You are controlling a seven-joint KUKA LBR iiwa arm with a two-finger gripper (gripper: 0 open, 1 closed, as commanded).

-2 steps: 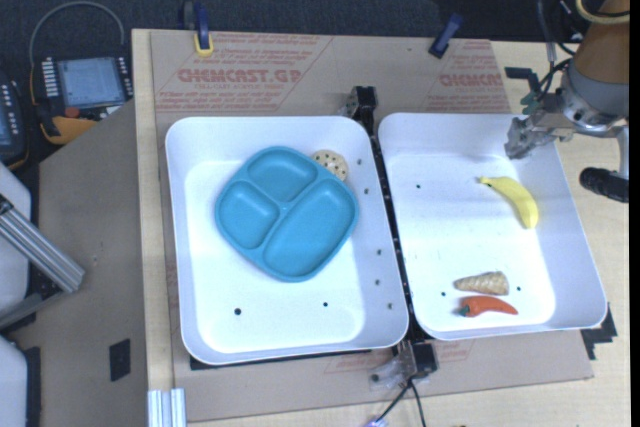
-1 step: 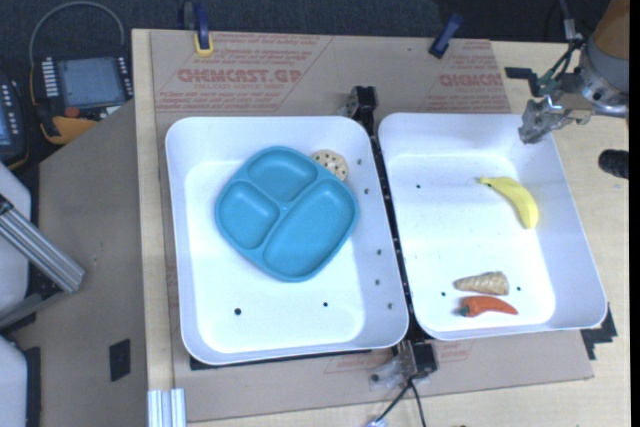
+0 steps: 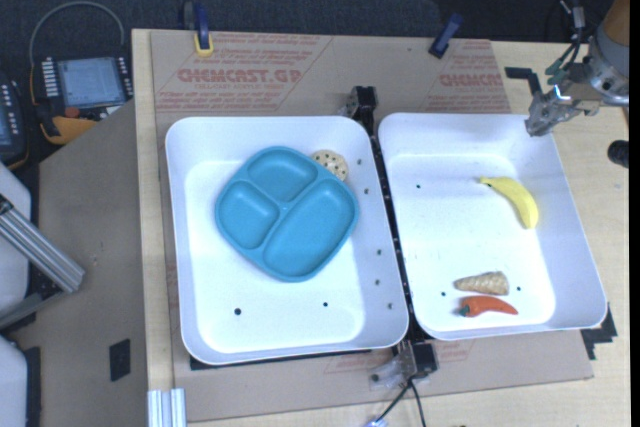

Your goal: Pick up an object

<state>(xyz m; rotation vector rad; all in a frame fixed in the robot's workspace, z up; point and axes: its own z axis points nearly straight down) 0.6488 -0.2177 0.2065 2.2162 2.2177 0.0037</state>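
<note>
A yellow banana [image 3: 513,199] lies in the right bin [image 3: 440,150], toward its far right side. Near that bin's front edge rest a tan, cone-shaped piece [image 3: 483,283] and, just below it, a red pepper [image 3: 489,307]. My gripper [image 3: 541,119] hangs over the right bin's far right corner, above and to the right of the banana and apart from it. Nothing shows in its grasp.
A blue divided plate [image 3: 287,212] sits in the middle of the left bin [image 3: 190,245], with a round cookie [image 3: 330,162] at its far right edge. Clamps and cables line the cardboard behind the bins. A screen device sits at the far left.
</note>
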